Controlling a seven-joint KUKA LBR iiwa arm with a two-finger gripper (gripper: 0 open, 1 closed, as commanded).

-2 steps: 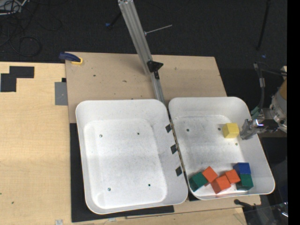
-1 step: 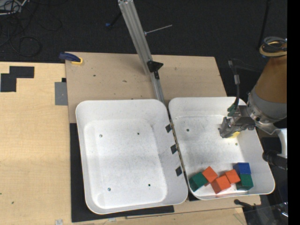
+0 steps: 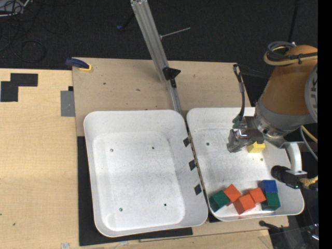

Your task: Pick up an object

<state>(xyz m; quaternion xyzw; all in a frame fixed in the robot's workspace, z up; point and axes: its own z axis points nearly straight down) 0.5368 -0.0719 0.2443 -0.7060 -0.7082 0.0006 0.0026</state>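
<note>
The left bin (image 3: 137, 175) lay well off to the left of the gripper (image 3: 237, 140), which hung over the right bin (image 3: 218, 121). How far its jaws stood apart could not be told, nor whether anything sat between them. A yellow block (image 3: 256, 148) rested just to their right, partly tucked under the wrist. Nearer the camera than the jaws, a cluster lay along the bin's front edge: a green block (image 3: 219, 199), an orange block (image 3: 232, 192), a larger orange block (image 3: 245, 203) and a blue block (image 3: 269, 186). Judging by this, no object had clearly been lifted, so the pick remained to be done.
</note>
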